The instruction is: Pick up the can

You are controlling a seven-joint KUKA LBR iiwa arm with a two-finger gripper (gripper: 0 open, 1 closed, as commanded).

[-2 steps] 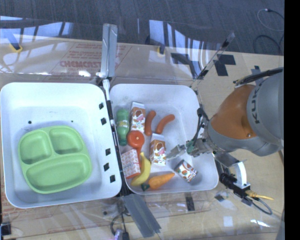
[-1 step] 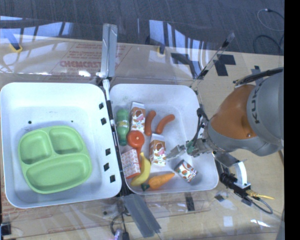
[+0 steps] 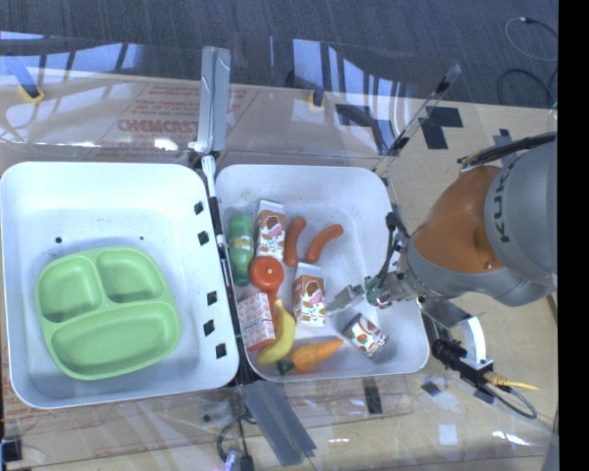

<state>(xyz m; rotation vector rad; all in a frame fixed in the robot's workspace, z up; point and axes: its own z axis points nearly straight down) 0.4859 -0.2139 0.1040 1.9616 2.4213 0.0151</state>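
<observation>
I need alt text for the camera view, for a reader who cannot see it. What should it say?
A grey and orange robot arm reaches from the right into the right white bin, its gripper just above a small can lying among toy food. The left white bin holds a green divided plate.

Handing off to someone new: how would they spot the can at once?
Look in the right bin, near its front right corner, just below the gripper. The can lies tipped there, a short cylinder with a red and white label, apart from the cartons and the carrot.
</observation>
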